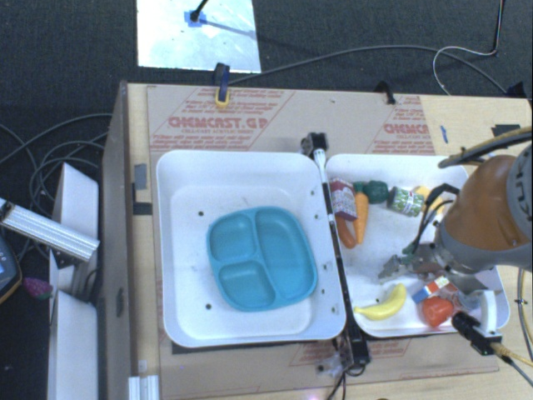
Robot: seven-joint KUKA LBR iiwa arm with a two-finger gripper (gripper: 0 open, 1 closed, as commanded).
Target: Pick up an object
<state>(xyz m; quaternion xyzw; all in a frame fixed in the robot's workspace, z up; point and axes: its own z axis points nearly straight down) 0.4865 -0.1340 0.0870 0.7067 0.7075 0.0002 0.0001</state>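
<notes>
Grey hand (398,265) low in right bin (376,223), just above yellow banana (382,304)

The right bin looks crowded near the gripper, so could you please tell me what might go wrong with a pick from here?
1. The banana, the red tomato-like piece and a small red-and-blue item lie close together just below the gripper, so it may nudge a neighbour or close on two things.
2. These sit near the right bin front wall, which could block a finger.
</notes>
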